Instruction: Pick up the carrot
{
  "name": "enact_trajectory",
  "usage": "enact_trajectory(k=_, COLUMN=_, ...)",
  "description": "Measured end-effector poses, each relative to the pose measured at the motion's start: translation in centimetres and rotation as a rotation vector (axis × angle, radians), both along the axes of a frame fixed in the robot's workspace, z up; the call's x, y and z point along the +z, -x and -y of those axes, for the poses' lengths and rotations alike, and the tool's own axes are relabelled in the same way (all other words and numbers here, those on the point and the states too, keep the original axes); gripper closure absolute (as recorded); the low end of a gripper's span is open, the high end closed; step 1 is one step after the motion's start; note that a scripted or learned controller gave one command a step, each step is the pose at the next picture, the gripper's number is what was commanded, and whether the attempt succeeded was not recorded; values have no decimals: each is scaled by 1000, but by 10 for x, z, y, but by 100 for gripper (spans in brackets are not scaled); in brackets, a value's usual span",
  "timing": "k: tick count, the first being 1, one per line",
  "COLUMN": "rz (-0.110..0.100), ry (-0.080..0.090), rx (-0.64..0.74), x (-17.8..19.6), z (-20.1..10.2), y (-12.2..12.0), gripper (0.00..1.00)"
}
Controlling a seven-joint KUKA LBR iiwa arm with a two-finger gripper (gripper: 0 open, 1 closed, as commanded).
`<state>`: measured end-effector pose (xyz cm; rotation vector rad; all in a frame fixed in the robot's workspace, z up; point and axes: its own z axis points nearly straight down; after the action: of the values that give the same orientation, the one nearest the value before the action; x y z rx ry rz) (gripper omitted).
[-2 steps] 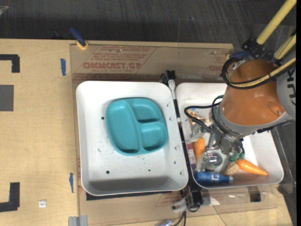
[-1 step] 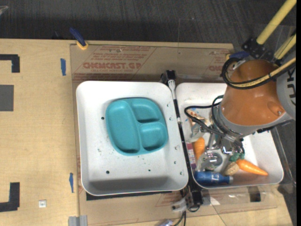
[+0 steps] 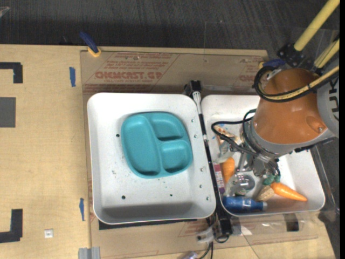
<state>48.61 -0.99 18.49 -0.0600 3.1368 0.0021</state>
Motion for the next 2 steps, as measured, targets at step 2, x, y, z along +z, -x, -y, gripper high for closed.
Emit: enact_trajectory(k=2, rz=0, ry=0, rx=0, x=0, z=0, y=0, gripper=0)
